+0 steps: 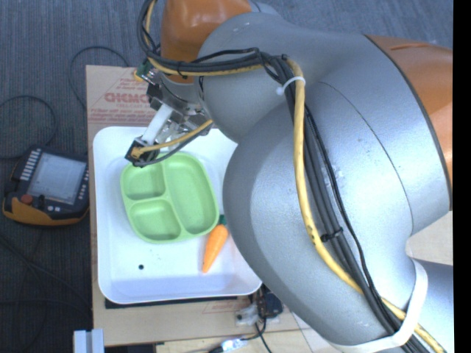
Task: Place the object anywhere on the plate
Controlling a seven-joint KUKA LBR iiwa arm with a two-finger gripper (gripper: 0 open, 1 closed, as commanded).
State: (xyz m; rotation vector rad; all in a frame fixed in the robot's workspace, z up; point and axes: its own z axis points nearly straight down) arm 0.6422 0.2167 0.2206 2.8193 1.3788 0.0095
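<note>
A light green plate with three compartments lies in the left white bin. An orange carrot with a green tip lies on the bin floor, just off the plate's lower right edge and touching or nearly touching its rim. My gripper hangs over the bin's far side, just above the plate's upper rim. The carrot is well apart from it, on the opposite side of the plate. Nothing shows on the plate itself.
The bulky grey arm covers the right half of the scene, including the second bin. A teach pendant lies on the floor to the left. A printed cardboard sheet sits behind the bin.
</note>
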